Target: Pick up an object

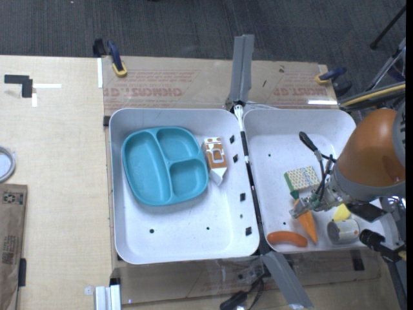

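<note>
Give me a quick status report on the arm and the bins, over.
Hand low in the right bin, over the toy carrot. Nothing seen held. Sponge and orange sausage crowd close. Blue tray sits in the left bin.

Cardboard sheet [193,79] beyond the gripper [315,202], 2 clamps [116,58] on it; tape roll [3,165], brown bag [11,231] far left.

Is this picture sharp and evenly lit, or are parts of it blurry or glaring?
Camera view: light is even and soft, with faint shadows under the blue tray and along the bin rims. The white bin floors look bright but not blown out. Small things near the end effector, like the carrot, are somewhat soft. The orange band, close to the lens, looks blurred.
</note>
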Robot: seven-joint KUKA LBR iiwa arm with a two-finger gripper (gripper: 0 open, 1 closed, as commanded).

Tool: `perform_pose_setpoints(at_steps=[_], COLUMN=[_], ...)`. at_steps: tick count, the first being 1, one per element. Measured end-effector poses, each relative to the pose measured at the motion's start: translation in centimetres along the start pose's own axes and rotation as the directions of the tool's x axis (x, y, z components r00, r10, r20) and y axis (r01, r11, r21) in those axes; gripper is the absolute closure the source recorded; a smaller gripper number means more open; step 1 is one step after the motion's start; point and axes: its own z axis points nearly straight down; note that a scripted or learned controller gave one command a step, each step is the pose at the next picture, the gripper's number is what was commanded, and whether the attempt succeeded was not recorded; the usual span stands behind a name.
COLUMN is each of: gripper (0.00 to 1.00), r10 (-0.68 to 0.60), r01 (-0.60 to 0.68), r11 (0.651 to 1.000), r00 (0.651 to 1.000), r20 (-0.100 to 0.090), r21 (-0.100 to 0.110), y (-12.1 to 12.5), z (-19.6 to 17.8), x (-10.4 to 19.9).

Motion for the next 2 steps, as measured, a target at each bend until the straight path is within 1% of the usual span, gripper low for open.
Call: perform_pose_setpoints(at_steps=[1,2], gripper=[1.00,1.00], r10=[0.004,0.104], r01=[-0.004,-0.104], r11=[1.000,0.995], r00=[1.000,0.995], r20=[0.000,0.002], r21=[0.000,0.000], y=[0.0,1.4], z=[-0.9,-9.1], x=[-0.1,3.6])
